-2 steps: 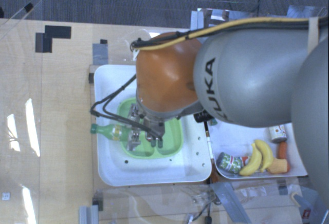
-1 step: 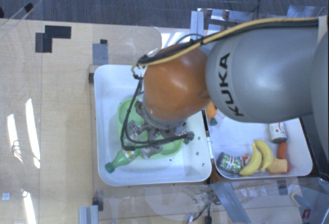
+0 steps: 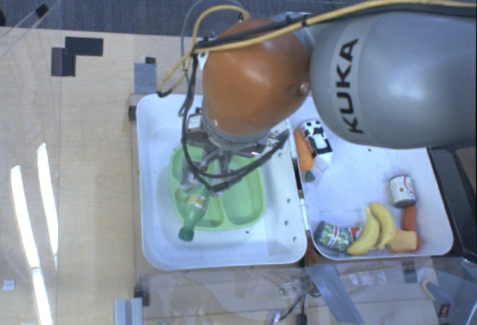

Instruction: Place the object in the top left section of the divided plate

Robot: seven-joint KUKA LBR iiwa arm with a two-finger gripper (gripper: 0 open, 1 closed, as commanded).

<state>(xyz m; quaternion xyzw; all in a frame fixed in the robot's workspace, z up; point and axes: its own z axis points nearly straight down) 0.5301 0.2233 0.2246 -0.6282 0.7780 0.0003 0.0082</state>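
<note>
The grey KUKA arm (image 3: 395,70) reached in from the right, and its orange band (image 3: 250,74) hung over the upper part of the left white bin (image 3: 153,241). The gripper (image 3: 216,167) sat below the band, ringed with dark cables, directly above the green divided plate (image 3: 250,204) that lay in the left bin. Whether it was released or clenched could not be told; the wrist and cabling hid that part. A clear plastic bottle (image 3: 190,215) with a green cap lay tilted on the plate's lower left part, the cap end just past the plate's lower left rim and the neck end pointing up toward the gripper. The bottle's upper end ran under the cabling, so contact with the gripper was not readable. The plate's top left section was mostly covered by the arm. To the right of the plate, the right white bin (image 3: 440,245) held several items: a carrot (image 3: 303,152) and a black-and-white patterned package (image 3: 319,141) at its upper left near the dividing wall, a banana (image 3: 373,226) toward its lower middle, a green can (image 3: 333,235) just left of the banana, a small white and red can (image 3: 402,189) above and right of the banana, and an orange piece (image 3: 403,240) touching the banana's right side.
</note>
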